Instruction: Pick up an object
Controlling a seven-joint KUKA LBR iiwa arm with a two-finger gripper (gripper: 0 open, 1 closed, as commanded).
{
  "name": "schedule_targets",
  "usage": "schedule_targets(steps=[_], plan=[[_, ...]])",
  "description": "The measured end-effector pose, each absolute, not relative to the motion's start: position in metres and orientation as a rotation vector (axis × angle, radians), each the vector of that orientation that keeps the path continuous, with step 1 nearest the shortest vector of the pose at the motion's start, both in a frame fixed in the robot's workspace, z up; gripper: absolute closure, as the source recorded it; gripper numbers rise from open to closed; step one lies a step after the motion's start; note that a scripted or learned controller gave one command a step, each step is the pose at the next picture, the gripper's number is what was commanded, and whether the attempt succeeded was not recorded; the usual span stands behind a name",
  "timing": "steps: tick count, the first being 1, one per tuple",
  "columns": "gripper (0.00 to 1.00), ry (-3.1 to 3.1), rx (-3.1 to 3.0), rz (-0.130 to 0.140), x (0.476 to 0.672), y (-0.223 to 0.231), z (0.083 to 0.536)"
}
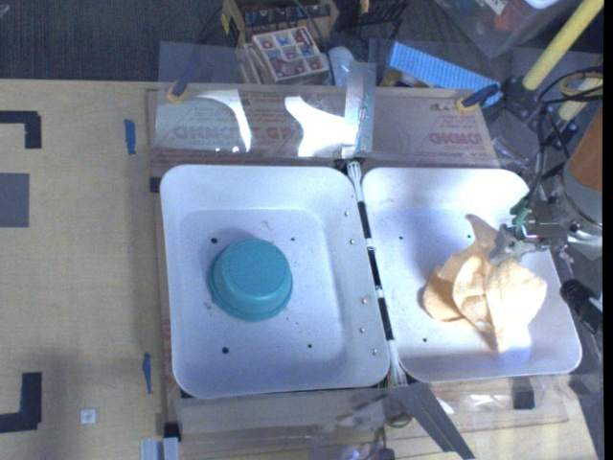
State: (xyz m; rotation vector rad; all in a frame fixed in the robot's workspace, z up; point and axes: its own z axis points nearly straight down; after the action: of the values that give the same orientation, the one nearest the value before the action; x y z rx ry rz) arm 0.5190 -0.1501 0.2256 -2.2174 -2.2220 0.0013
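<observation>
A crumpled tan cloth (pixel 484 293) lies in the right bin (pixel 421 209), toward its right side. My gripper (pixel 498 242) reaches in from the right and sits at the cloth's upper edge, touching or just above it. The cloth bunches up toward the gripper. A teal bowl (pixel 251 278) rests upside down in the middle of the left bin (pixel 192 209), far from the gripper.
A ridge (pixel 372 276) where the two bin walls meet separates the bins. Cables and arm hardware (pixel 575 228) crowd the right bin's right rim. Cardboard panels (pixel 316 123) stand behind both bins. The wooden bench (pixel 77 286) stretches away to the left.
</observation>
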Motion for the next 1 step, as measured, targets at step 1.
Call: schedule_targets(steps=[1], plan=[[0.00, -2.437, -1.982, -0.001, 0.5393, -0.1195, 0.1142]])
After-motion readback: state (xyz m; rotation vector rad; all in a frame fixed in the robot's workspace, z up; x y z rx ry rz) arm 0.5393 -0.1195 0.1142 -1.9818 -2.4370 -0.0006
